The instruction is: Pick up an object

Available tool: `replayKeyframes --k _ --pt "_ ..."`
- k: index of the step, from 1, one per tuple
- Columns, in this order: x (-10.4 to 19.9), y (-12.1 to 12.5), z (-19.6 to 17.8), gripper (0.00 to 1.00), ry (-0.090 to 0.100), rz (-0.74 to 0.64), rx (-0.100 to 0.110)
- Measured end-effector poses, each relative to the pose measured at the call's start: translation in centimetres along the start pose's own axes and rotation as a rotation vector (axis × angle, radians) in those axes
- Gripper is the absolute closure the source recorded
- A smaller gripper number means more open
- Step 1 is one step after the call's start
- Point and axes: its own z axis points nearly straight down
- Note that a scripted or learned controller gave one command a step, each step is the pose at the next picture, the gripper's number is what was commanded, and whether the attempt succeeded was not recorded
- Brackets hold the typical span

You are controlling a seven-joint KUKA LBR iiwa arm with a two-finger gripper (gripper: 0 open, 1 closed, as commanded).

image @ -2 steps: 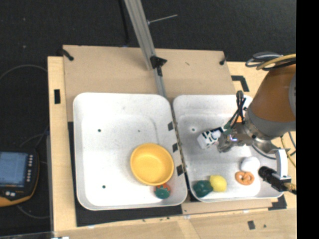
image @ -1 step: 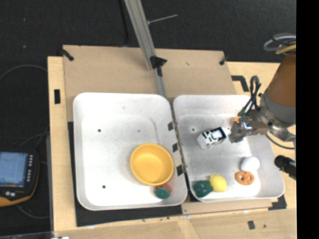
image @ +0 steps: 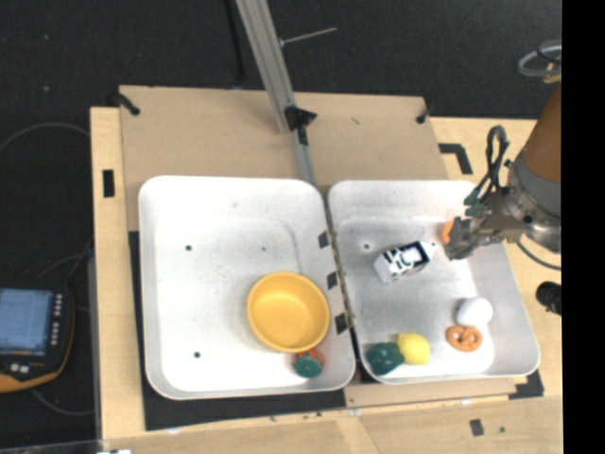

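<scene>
- Gripper [image: 460, 237] sits low over the upper right part of the right bin [image: 501, 282]. Fingers are dark and blurred against the wrist; cannot tell whether they are spread or closed, and nothing shows between them.
- A small orange bit [image: 446, 231] peeks out at the gripper's left edge; too small to say whether it is an object or part of the tool.
- Nearest candidate: a white-and-black toy [image: 403, 259], just beside the gripper on its left and a little lower, lying tilted on the bin floor, apart from the tool.
- Further off, along the bin's near edge: white ball [image: 474, 310], orange ring [image: 463, 338], yellow piece [image: 413, 348], green piece [image: 384, 356].
- Left bin [image: 189, 235] holds a yellow bowl [image: 288, 310] with a small teal-and-red object [image: 309, 363] touching its near rim.
- Risks, as judged: the gripper is offset from the toy, so a straight descent would likely close on bare floor or clip the toy's end and shove it aside. The toy's tilt and blocky shape could let it twist out of a two-finger pinch.
</scene>
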Motion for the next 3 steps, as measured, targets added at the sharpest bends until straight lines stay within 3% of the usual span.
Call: replayKeyframes --k 3 --pt "14.9 4.2 3.8 1.00 0.002 -0.002 0.005"
